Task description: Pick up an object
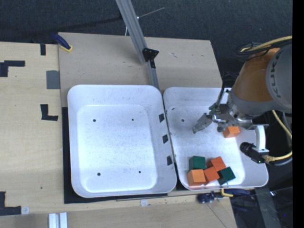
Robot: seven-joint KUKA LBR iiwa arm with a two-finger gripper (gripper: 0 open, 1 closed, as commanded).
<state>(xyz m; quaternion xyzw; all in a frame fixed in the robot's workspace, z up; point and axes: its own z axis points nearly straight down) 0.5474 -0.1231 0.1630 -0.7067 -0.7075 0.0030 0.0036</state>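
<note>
Left bin (76,99) beside right bin (173,95). In right bin's near corner, clustered green and orange blocks (209,170). Farther right, gripper (202,125) above bin floor, fingers spread, nothing between; orange block (231,132) just beside wrist.

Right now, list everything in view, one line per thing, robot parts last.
White bins: 2, side by side on the bench; left bin, right bin.
Green blocks: 2, near corner of the right bin.
Orange blocks: 4; three clustered with the green ones, one apart beside the claw.
Metal pole: 1, grey, slanting above the bins.
Arm: 1, grey and orange, from the right.
Claw: 1, over the right bin.
</note>
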